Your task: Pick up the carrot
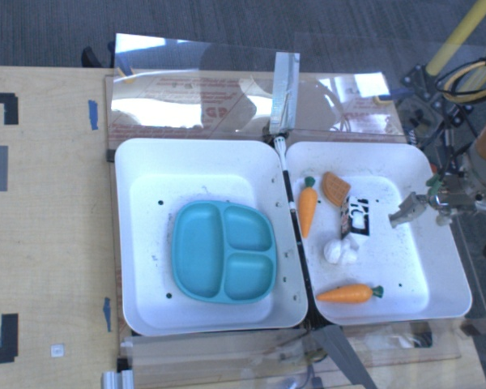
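Two orange carrots with green tops lie in the right bin (pixel 437 294). One carrot (pixel 307 207) lies upright along the bin's left wall. The other carrot (pixel 349 293) lies flat near the front edge. My gripper (pixel 415 205) hovers over the right side of this bin, well apart from both carrots, with nothing seen in it.
Between the carrots lie a brown cracker-like piece (pixel 335 188), a black-and-white packet (pixel 357 216) and a white lump (pixel 339 251). The left bin (pixel 138 177) holds a teal divided plate (pixel 224 250). Cables and arm parts crowd the right edge.
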You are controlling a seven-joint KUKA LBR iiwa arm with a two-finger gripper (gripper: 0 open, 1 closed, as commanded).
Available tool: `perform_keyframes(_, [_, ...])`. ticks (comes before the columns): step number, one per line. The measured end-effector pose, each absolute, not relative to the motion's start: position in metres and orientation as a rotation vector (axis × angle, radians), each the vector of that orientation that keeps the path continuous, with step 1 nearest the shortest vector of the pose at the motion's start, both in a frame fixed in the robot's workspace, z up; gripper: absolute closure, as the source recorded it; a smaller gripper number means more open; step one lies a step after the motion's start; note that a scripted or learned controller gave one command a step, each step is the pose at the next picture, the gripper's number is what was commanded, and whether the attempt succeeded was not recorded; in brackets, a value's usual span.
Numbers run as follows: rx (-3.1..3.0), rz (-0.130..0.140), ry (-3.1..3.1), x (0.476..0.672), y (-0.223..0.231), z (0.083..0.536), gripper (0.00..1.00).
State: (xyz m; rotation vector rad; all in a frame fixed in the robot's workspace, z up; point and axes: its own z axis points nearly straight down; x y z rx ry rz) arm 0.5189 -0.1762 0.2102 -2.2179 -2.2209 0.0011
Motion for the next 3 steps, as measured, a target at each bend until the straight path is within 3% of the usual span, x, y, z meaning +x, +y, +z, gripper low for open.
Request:
perform_keyframes(1, [-2.115, 0.005, -2.311, 0.506, -0.090, 0.133, 0.00])
perform_keyframes(2, [-2.162, -0.010, -2.284, 0.569, -0.034, 0.187, 0.00])
perform_keyframes(3, [-2.168, 0.000, -2.274, 0.567, -0.039, 0.184, 0.00])
